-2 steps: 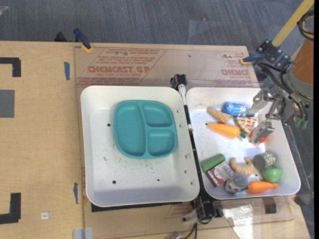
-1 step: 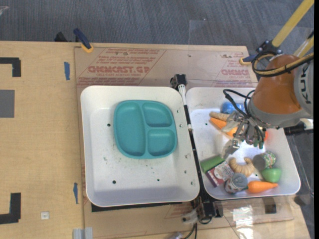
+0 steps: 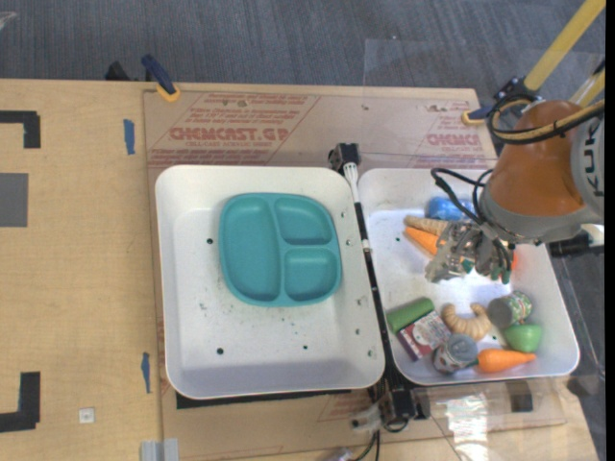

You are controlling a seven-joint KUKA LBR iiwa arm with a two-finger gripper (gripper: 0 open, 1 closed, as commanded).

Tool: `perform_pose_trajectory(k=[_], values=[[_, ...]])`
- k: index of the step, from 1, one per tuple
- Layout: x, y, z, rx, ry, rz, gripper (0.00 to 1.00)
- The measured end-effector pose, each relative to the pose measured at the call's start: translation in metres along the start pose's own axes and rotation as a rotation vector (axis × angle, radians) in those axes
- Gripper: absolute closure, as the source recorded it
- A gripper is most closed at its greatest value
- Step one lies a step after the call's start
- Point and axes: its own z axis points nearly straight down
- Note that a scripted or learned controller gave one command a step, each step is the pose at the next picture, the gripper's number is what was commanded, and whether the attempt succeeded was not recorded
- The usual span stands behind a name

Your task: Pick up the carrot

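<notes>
item 1, near rim of the right bin: the carrot lies on its side on the bin floor, orange, tapering toward the right wall. a green round piece sits just behind it, touching or nearly so. a grey lump is just beside its blunt end.

item 2, one row back: a tan curved piece, a red and white packet and a green block crowd the bin's middle.

item 3, further back: my gripper hangs over the centre of the bin, well apart from the carrot and on its far side. whether it is released or clenched cannot be told from this angle, since wrist and cabling cover it. nothing is seen held in it.

item 4, far corner: a second orange piece lies beside a tan cone and a blue ball. i judge it a decoy risk, being closer to me than the target.

item 5, left bin: a teal divided plate, not involved.

finding: the approach is not yet made. recommendation: travel toward the near right corner and turn the wrist so the grip closes across the carrot's width, not along it. come down on the thick half, away from the tapered tip, which i expect would squirt out. keep clear of the green round piece and the rim, as space there looks tight. confirm the carrot is seated before lifting.
</notes>
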Motion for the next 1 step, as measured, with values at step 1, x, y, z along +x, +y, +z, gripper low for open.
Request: perform_pose_trajectory(k=[1], values=[[0.0336, 0.0579, -0.0753, 0.001, 0.015, 0.199, 1.00]])
